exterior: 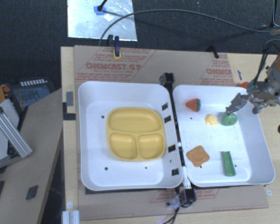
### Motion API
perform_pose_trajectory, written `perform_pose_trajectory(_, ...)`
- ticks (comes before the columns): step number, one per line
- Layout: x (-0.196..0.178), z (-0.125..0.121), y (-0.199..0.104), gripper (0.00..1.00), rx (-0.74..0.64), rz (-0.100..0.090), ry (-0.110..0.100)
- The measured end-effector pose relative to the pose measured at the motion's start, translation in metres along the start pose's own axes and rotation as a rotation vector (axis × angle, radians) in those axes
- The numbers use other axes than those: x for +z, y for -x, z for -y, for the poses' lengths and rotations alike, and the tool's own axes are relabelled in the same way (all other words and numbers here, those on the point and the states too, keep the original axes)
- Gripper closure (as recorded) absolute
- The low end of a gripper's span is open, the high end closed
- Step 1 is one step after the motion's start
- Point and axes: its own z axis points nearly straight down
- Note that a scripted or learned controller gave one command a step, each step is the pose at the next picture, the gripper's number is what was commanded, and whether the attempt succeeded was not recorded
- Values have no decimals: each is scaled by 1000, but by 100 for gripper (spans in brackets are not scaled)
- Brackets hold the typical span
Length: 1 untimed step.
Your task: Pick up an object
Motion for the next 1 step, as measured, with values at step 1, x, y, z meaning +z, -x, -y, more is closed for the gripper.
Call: perform_pose_trajectory(1,-6,-2,-1,0,-3,2,12)
